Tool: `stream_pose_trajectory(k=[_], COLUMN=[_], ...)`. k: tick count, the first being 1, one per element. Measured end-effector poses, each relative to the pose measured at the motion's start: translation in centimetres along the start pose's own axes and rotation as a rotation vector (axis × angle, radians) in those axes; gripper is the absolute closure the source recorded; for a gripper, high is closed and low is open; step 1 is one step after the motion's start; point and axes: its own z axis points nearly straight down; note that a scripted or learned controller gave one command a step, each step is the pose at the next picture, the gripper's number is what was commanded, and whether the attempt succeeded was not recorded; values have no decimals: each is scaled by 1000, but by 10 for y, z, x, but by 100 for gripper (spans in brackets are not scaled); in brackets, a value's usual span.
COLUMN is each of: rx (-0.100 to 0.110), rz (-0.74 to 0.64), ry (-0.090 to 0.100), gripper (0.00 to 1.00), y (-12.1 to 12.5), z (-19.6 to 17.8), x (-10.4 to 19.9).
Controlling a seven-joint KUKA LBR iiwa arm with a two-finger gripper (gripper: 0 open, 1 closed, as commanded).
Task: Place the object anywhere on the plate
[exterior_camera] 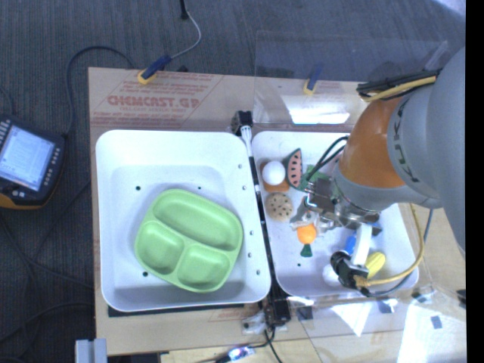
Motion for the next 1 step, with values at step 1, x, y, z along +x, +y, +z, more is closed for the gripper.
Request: stream_pose_trajectory(k=[1], rx=[-6], rz=[-52], ry=[3], gripper=[100], y=[3], z=[-57], x=[59])
